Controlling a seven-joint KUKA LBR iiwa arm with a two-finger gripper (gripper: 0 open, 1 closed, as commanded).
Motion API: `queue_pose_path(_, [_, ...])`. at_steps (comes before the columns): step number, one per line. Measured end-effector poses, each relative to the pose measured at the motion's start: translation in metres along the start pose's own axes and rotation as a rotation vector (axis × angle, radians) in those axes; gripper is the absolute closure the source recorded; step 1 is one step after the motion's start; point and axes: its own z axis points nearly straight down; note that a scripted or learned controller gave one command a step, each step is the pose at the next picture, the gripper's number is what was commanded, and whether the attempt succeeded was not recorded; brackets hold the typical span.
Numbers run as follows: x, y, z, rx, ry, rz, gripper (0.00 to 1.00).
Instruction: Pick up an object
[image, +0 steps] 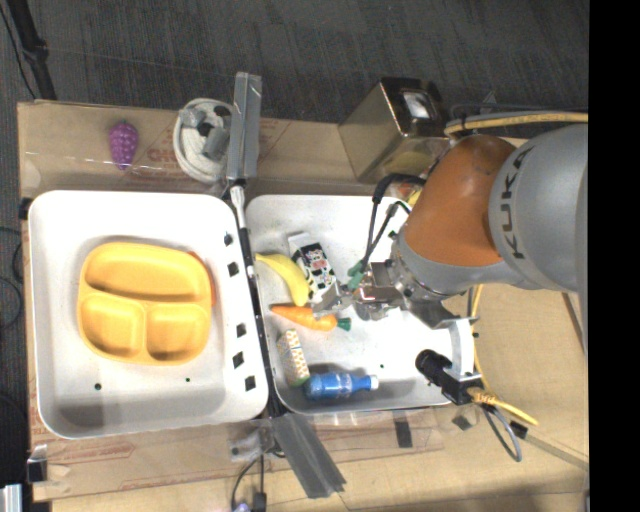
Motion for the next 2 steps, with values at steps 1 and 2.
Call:
queue_pose_path(1, [-0.0027,0.0671,0.1190,0.000,-0.001,0.091,0.00])
queue_pose_path(2, [-0.0028,0.0666,0.1096,0.002,-0.002,0.088,1.00])
